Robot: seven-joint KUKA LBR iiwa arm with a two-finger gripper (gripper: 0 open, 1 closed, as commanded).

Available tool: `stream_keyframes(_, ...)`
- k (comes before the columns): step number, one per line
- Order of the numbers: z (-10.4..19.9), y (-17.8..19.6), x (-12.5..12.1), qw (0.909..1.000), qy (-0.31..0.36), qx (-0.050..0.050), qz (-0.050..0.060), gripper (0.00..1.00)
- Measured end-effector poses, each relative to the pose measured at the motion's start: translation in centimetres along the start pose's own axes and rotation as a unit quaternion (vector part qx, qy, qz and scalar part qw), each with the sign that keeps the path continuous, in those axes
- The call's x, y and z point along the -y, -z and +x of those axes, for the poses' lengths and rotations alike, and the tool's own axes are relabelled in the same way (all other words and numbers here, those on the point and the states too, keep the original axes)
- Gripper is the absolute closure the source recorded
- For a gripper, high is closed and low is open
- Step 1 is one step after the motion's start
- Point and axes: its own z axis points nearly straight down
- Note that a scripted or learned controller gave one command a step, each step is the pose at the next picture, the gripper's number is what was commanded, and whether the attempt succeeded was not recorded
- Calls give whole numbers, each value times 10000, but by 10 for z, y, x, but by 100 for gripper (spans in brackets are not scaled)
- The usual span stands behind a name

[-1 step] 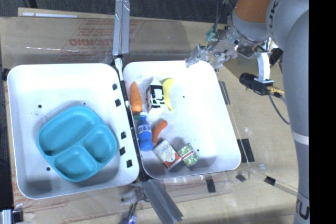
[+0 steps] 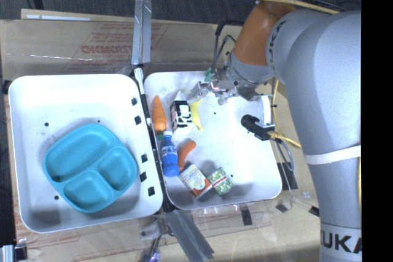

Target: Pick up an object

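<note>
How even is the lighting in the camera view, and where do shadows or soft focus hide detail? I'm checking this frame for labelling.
Camera view: bright, fairly even light washes out the white bins' floors; soft shadow under the blue divided tray and along the right bin's near wall; the gripper looks slightly blurred, its fingers hard to read; small cartons lack legible print.

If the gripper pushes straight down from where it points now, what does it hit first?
Probably the yellow item beside the black-and-white box; the gripper hangs over the right bin's back edge. Depth is unclear.
</note>
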Motion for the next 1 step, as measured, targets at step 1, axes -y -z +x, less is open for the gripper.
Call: stream_keyframes(1,25,-18,-24,9910,1336,44,-114,0)
